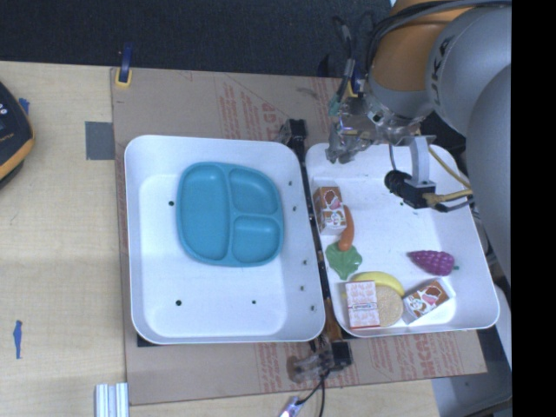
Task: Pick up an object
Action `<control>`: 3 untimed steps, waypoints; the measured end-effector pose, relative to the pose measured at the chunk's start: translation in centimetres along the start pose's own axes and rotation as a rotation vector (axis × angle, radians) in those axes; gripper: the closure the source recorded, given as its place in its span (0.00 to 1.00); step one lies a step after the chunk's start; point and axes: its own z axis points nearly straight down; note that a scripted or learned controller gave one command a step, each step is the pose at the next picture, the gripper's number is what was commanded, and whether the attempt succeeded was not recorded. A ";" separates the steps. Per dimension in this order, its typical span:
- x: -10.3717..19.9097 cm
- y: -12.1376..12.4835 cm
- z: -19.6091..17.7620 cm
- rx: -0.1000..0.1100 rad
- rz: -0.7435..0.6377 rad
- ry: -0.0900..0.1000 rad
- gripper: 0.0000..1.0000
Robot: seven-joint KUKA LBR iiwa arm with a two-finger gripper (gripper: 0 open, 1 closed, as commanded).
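The grey KUKA arm (473, 68), with its orange band at the top, fills the upper right of the camera view and reaches down toward the far left corner of the right bin. The left bin (148, 233) is a shallow white tray holding a blue divided plate (230, 213) that lies flat in its upper middle part, three compartments facing up. Just beside it, the right bin (452, 224) holds the small toy foods. The gripper (341, 152) hangs over that bin's far left corner, near the rim and above bare white floor; its fingers point down and look close together, with nothing seen between them. A black cable fitting (408, 187) hangs from the wrist just to the right of it. Near the bin's left wall, a small printed carton (329, 207) lies with a toy carrot (347, 229) touching its right side, the carrot's green leafy top (344, 260) spreading just below. Along the near edge, a yellow banana (380, 280) curves above a red-and-white snack packet (361, 305), which lies against a round tan cracker (388, 307). Another small printed carton (428, 300) sits tilted just right of the cracker. A purple bunch of grapes (432, 261) lies apart toward the right wall.
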 end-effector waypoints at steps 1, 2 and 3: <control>-5.5 -0.9 1.3 0.003 0.003 -0.001 1.00; -5.9 -3.8 1.3 0.003 0.002 -0.003 1.00; -4.7 -8.1 1.3 0.003 0.002 -0.002 1.00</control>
